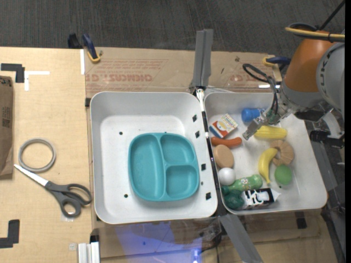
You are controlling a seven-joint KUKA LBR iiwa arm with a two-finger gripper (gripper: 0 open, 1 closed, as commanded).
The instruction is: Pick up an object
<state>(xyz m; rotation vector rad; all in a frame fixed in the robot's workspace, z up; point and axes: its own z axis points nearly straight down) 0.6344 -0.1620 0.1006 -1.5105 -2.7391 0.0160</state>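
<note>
item: yellow corn cob (pixel 271 132), lying in the right bin (pixel 312 199), just below my gripper (pixel 262 123). status: not lifted; grasp and raise remain. my jaws sit low beside it; open or closed, i cannot tell. neighbours: banana (pixel 266 163), blue toy (pixel 250 114). left bin (pixel 104 163): teal divided plate (pixel 163 166).

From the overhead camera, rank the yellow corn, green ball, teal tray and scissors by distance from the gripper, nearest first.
1. Yellow corn, right beside the gripper in the right bin.
2. Green ball, same bin, near the front.
3. Teal tray, left bin.
4. Scissors, on the bench, far left.
</note>
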